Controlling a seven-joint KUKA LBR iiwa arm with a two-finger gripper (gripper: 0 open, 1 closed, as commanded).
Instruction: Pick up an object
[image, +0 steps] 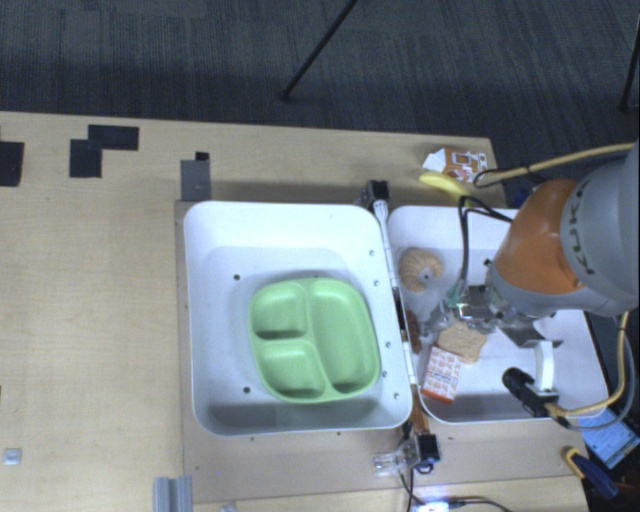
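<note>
Clearly you have no pick yet: the hand (462, 312) hangs low in the right bin (575, 365), just above the tan cracker-like piece (462, 343) at the bin's 8 o'clock, with the orange packet (443, 374) touching it below, and whether it grips anything you cannot tell.

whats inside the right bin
In the right bin lie a round tan object, a tan cracker-like piece and a red and white packet. The arm covers much of the bin's right side, so anything beneath it is hidden.
</note>
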